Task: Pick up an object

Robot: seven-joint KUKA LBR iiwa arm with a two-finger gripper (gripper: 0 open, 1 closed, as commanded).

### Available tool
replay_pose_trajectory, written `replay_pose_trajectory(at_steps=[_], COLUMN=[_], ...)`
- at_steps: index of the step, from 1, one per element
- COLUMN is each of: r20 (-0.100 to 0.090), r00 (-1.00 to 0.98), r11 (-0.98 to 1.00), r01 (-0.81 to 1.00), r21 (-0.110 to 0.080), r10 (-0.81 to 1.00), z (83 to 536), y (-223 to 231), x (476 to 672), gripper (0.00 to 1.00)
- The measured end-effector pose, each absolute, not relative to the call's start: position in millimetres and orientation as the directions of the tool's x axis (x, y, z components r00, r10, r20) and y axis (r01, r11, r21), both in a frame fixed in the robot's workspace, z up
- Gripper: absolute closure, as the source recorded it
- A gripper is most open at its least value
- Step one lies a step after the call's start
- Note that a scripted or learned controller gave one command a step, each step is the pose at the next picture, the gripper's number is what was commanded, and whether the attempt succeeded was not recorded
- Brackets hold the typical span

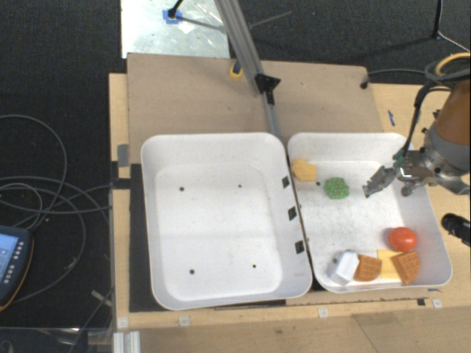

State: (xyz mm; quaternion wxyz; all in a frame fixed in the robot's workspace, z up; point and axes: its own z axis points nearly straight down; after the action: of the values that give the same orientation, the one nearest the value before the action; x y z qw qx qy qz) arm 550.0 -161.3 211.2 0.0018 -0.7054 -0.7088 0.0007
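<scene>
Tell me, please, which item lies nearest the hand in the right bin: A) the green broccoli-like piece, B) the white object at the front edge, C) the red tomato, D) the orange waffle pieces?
A: the green piece lies just left of the hand, while the others sit toward the bin's front.

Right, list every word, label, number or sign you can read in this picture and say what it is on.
No text can be read anywhere.
The handheld screen at the left edge glows blue, but whatever it displays is too small and blurred to read.
The black tabs on the rim between the two bins carry no visible marks.
The toy foods and the hand bear no lettering.
</scene>
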Motion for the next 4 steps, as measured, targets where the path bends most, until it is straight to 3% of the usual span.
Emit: replay_pose_trajectory(at_steps=[1, 3, 4], r20=[0.000, 0.001, 0.001], r00=[-0.003, -0.003, -0.001], r11=[0.003, 0.003, 0.001], r01=[1.000, 1.000, 1.000], r21=[0.001, -0.003, -0.001], r10=[1.000, 1.000, 1.000], z=[214, 111, 90], y=[-161, -148, -148], x=[550.9, 561.7, 561.9], gripper=[0.00, 0.00, 0.00])
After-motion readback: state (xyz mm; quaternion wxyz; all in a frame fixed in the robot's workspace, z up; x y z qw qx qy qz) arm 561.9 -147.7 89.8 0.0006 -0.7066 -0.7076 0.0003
